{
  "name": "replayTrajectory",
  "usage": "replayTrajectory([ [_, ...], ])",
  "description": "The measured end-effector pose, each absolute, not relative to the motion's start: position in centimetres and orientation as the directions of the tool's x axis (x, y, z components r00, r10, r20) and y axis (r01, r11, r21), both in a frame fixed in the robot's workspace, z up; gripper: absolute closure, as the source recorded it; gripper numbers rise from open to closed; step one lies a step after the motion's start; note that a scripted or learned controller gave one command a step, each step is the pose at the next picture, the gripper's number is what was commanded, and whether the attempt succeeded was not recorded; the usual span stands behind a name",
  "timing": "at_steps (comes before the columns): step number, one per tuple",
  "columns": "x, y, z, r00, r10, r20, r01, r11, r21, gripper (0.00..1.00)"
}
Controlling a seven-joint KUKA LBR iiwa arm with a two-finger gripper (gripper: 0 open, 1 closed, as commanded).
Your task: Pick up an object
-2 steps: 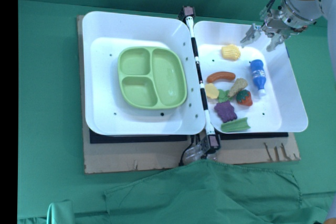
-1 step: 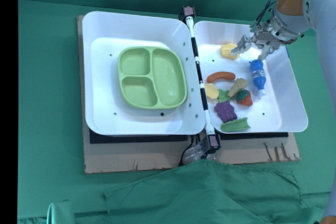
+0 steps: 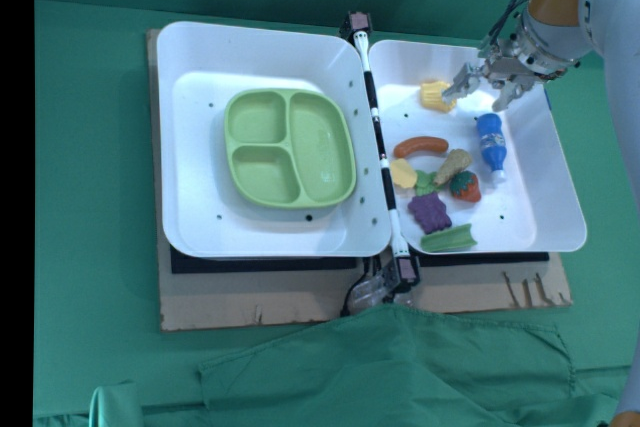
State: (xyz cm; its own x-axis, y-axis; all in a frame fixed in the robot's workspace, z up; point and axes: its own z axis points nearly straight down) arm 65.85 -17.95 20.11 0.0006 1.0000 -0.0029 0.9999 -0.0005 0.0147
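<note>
Spread open and empty, the fingers of the gripper are seen over the right bin; green cloth is laid beneath; a green divided plate is held in the left bin; toy foods are clustered in the right bin, the blue bottle just below the gripper.

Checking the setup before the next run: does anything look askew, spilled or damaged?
Nothing stands out. The green plate sits flat in the left bin; the toy foods, blue bottle included, lie inside the right bin.
</note>
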Motion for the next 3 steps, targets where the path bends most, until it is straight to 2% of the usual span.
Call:
replayTrajectory([
  [1,66.0,-18.0,21.5,0.003,1.000,-0.005,1.000,-0.003,0.023,1.00],
  [2,67.1,-17.8,26.7,0.002,1.000,-0.003,1.000,-0.002,0.011,1.00],
  [3,67.9,-18.1,31.7,0.001,1.000,-0.004,1.000,-0.001,0.011,1.00],
])
